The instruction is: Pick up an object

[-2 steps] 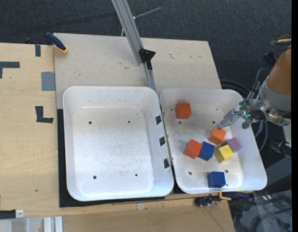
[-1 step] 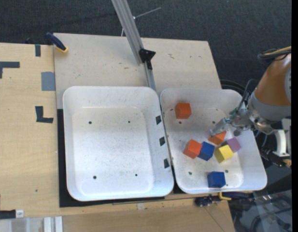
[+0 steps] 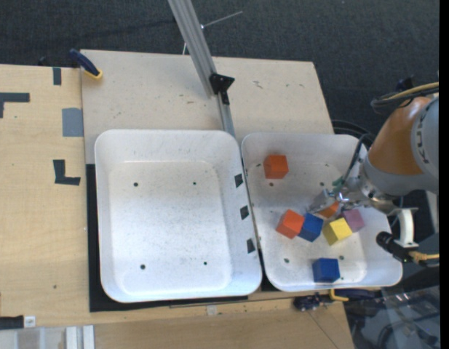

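The right bin (image 3: 304, 147) holds several small blocks. An orange cube (image 3: 276, 166) lies alone near its back. An orange-red block (image 3: 289, 223), a blue block (image 3: 311, 227) and a yellow cube (image 3: 339, 230) cluster in the middle, with a pale purple block (image 3: 354, 219) beside them. A second blue cube (image 3: 326, 270) sits near the front rim. My gripper (image 3: 330, 204) is down in the bin at the cluster's right side, over a small orange piece (image 3: 329, 210). The arm's orange band (image 3: 399, 147) rises behind it.
The left bin (image 3: 166, 217) sits beside the right one. A slanted metal rail (image 3: 199, 38) with a black clamp (image 3: 220, 83) crosses the bench at the back. A blue and yellow tool (image 3: 86, 63) lies at the bench's back left corner.
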`<state>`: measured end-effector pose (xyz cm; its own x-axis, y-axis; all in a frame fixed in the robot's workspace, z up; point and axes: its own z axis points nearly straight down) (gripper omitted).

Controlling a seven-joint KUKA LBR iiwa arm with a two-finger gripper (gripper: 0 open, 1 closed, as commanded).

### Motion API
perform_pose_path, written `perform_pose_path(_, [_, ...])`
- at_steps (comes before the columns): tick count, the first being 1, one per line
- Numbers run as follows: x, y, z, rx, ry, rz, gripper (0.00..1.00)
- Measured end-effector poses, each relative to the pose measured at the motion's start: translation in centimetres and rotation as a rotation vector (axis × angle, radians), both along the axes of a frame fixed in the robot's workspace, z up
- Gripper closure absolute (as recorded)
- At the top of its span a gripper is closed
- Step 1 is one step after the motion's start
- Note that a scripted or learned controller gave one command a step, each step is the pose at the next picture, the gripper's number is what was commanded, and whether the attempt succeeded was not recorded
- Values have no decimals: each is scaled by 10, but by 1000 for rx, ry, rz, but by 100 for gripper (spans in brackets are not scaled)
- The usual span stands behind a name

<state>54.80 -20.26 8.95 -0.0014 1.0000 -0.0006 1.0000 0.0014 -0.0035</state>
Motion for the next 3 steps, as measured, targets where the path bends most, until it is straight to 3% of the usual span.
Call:
perform_pose_path(1, [0,1,12,2,0,1,100])
perform_pose_path(3, [-9,1,109,-1,-7,-1,100])
